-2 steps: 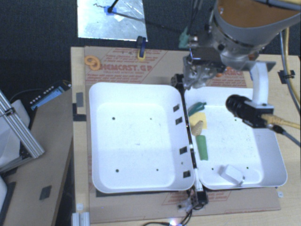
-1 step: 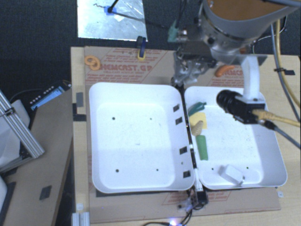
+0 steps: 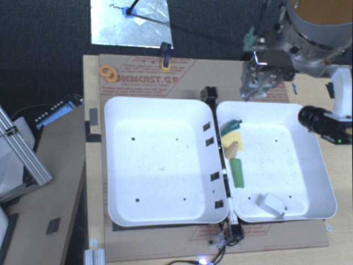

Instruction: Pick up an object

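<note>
The gripper (image 3: 259, 87) hangs above the right bin's (image 3: 317, 148) far rim, whether spread or pressed together too blurred to tell. Below and left of it lie a green stick (image 3: 236, 173), yellow piece (image 3: 231, 142) and teal piece (image 3: 230, 127); nearer, a white block (image 3: 271, 204). Best to descend squarely over one isolated item. The arm is cropped.

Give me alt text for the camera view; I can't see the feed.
The claw hangs above the bench behind the right bin, which holds a green stick, a yellow piece, a teal piece and a white block near its front edge. Left bin sits alongside.
</note>
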`<move>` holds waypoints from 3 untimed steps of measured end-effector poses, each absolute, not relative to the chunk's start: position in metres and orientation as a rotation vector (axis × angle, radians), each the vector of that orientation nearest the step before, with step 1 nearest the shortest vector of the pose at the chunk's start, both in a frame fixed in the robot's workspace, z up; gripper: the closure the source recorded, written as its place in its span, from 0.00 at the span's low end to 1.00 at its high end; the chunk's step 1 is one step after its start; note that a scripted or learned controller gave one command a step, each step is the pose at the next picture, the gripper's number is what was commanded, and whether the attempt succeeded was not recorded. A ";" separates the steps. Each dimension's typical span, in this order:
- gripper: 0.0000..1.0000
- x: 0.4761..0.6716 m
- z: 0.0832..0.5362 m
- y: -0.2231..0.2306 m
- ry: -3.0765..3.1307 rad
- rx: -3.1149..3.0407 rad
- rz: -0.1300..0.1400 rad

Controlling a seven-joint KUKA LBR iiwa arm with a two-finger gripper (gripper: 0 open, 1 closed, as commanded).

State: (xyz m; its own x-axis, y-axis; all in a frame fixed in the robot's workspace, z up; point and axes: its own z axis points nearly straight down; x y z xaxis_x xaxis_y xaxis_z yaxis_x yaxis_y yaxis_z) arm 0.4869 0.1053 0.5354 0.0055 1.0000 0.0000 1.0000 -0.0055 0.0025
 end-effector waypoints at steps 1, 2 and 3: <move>1.00 0.487 0.535 0.034 2.212 2.226 0.002; 1.00 0.486 0.513 0.099 2.232 2.210 0.003; 1.00 0.486 0.536 0.133 2.228 2.213 0.007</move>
State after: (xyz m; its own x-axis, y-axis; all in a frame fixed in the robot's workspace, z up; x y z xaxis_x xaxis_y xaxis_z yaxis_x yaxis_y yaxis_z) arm 0.4864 0.1330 0.5359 -0.0067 1.0000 0.0023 1.0000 0.0067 0.0039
